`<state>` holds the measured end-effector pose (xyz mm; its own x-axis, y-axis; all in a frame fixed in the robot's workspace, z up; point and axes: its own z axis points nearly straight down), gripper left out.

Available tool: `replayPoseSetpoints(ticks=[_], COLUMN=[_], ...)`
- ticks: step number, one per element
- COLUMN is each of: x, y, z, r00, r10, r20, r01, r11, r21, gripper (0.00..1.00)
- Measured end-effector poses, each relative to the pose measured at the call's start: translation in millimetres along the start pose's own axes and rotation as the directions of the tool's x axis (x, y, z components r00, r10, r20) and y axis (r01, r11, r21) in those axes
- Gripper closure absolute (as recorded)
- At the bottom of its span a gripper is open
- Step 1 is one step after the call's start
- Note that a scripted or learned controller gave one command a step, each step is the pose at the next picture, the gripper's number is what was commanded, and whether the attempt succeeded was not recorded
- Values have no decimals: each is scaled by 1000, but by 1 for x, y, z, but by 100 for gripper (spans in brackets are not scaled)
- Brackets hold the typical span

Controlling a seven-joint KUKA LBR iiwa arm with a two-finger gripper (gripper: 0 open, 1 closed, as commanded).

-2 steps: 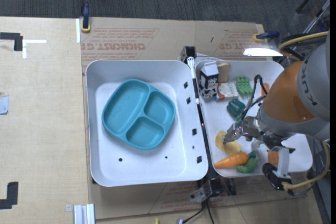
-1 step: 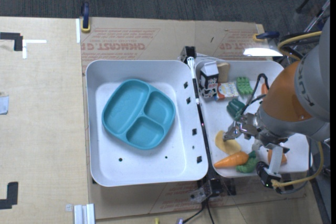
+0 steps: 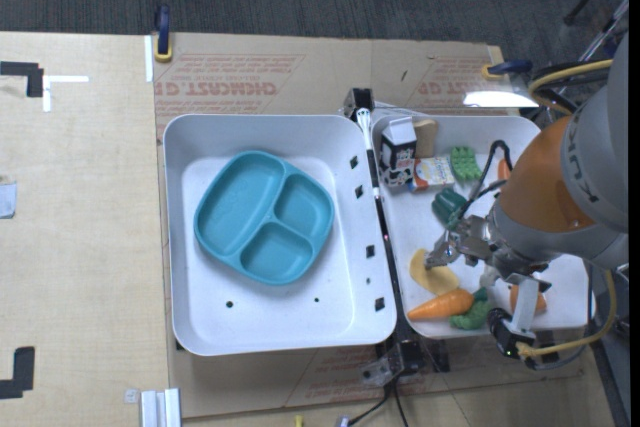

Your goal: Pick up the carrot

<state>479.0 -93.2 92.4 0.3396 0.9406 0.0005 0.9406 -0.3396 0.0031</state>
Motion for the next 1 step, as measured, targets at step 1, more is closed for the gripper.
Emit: replayPoseSetpoints(ticks=[1], x=[1], y=[0], z=[0], r00=[1000], r10=[-12], r20=[0], r01=[12], r11=[1000], r21=[2], gripper=[0])
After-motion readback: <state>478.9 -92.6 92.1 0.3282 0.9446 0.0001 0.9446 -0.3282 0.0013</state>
